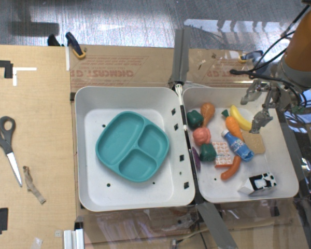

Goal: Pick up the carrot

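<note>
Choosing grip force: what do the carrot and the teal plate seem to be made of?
Carrot: likely moulded plastic toy food, smooth uniform orange with a slight sheen; whether hard or soft can't be told. Teal plate: looks like rigid matte plastic, one even colour with soft rounded compartment ridges.

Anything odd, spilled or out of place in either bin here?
Nothing stands out. The teal divided plate lies flat in the left bin. The carrot and the other toy foods sit jumbled in the right bin, none spilled over the rims. The gripper hovers beside the carrot.

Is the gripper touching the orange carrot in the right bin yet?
Cannot tell. In the camera view the gripper hangs just right of the orange carrot, but the slanted angle hides any height gap.
</note>
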